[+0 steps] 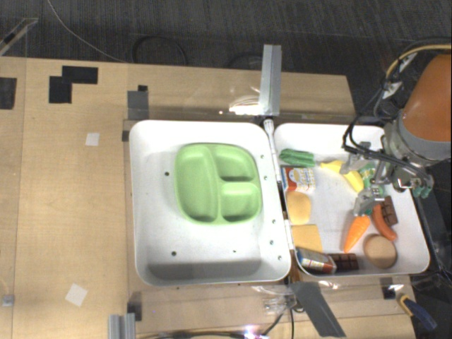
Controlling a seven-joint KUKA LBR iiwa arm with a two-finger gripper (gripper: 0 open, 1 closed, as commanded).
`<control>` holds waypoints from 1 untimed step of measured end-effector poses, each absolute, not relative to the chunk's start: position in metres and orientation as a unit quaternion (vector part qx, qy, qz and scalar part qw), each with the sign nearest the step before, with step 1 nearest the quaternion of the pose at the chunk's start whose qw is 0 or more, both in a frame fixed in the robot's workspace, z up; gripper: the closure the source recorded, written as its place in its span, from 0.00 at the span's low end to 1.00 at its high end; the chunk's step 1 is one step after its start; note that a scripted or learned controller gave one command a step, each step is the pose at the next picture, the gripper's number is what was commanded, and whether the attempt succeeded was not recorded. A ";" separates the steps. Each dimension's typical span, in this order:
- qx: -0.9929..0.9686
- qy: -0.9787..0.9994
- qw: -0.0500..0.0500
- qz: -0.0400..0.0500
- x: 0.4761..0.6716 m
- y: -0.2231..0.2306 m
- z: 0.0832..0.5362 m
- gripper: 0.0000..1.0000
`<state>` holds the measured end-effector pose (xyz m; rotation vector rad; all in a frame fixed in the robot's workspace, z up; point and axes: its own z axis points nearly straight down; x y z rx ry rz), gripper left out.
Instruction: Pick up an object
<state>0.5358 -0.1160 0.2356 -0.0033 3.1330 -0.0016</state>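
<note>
Two shallow white bins are seen side by side on the wooden desk [63, 210]. The left bin [152, 253] holds a green divided plate [215, 182], lying flat near its centre. The right bin [417, 249] holds a crowd of toy food.

The arm enters from 3 o'clock, its orange band [431, 97] visible at the upper right, and the gripper [369, 198] is placed over the right half of the right bin. Whether the fingers are spread or pressed together cannot be told, because they are blurred against the clutter, and nothing is clearly seen between them.

Directly at 6 o'clock from the gripper, an orange carrot [355, 233] lies tilted, its upper end just beside the gripper tip. At 4 o'clock from the gripper a red-brown sausage [385, 221] is found, and below it, at 5 o'clock, a round tan ball [380, 251]. At 11 o'clock a yellow banana-like piece [347, 174] lies. Toward 9 o'clock, along the bin's left side, a green vegetable [296, 157], a small white printed packet [302, 180], a pale orange round piece [299, 205] and a yellow cheese slice [306, 237] are lined up from top to bottom. At the bin's lower edge a dark bottle-like item [316, 262] and a brown chocolate bar [346, 263] rest.
</note>
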 end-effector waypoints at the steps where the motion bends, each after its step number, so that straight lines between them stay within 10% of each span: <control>1: -0.061 0.998 0.007 -0.001 0.524 -0.126 0.098 0.00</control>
